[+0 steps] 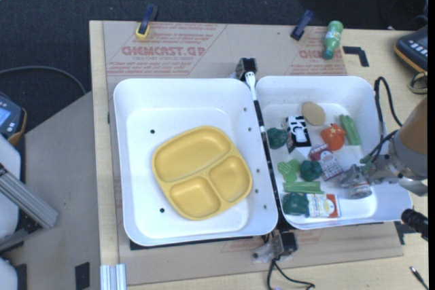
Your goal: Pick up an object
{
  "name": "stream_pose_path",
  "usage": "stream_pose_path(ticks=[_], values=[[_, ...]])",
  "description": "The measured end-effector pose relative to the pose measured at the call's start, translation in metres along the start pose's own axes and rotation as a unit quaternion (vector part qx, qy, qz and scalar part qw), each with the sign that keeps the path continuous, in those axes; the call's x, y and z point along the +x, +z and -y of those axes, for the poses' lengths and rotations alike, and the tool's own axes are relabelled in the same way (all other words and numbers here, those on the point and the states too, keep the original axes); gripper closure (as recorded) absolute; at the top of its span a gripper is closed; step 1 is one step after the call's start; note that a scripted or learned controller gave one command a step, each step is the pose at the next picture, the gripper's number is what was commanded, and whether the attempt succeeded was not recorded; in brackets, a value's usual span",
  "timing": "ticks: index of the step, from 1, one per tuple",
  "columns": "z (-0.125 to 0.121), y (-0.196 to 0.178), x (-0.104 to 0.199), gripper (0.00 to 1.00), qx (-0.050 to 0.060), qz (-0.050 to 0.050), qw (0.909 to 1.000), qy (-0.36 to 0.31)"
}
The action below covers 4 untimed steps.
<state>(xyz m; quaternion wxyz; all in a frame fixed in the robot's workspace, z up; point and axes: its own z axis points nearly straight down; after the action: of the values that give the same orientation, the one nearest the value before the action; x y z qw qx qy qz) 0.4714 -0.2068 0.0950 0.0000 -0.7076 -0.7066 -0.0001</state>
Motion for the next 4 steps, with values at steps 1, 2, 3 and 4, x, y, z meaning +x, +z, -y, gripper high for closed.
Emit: stream_pose_path(ticks=[1, 2, 3, 4], values=[[0.0, -0.042, -0.001, 1.0, -0.003, 0.002, 1.0, -0.001], [-0.001, -0.092, 0.009, 1.0, -0.003, 0.002, 1.0, -0.002], [-0.003, -0.133, 0.008, 1.0, -0.004, 0.002, 1.0, -0.001], [-0.046, -0.134, 0.056, 1.0, -0.003, 0.0, 1.0, -0.005]])
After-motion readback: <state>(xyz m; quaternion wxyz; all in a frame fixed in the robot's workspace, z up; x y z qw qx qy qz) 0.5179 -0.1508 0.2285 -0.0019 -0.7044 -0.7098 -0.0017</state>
